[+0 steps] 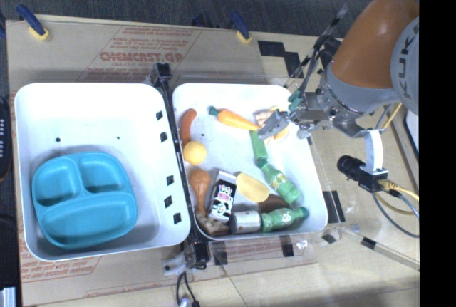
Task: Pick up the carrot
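we can't tell what the pale thing tucked under the gripper is. the gripper covers the carrot's near tip. the arm is cut off at the right edge.

Two bins, side by side.
Tray in left bin's front; carrot near right bin's back edge.

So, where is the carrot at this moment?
The carrot lies in the right bin, near its far wall, with its green top pointing left. The gripper is just to its right, and a sausage lies to its left.
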Tool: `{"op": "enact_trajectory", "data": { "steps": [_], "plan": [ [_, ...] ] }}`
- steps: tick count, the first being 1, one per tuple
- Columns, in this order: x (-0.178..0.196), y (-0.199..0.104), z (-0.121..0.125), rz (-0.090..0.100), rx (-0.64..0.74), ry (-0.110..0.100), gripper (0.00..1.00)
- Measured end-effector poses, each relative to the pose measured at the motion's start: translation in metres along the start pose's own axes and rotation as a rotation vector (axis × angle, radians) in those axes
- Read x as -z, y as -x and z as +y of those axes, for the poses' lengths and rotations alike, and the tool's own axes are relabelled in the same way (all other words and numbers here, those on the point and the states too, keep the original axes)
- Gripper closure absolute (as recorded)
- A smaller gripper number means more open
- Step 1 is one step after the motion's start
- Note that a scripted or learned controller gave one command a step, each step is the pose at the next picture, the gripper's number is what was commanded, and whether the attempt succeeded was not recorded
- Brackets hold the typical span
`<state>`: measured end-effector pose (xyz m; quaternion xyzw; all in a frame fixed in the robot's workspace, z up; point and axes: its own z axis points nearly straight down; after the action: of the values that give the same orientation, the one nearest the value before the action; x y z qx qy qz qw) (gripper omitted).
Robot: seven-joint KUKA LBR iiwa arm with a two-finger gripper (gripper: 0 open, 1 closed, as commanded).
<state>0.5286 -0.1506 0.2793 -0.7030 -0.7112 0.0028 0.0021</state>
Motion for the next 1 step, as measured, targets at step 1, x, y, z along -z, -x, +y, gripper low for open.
{"op": "enact_trajectory", "data": {
  "steps": [1],
  "plan": [
    [-0.1625, -0.0101, 0.0482, 0.003, 0.034, -0.016, 0.00]
  ]
}}
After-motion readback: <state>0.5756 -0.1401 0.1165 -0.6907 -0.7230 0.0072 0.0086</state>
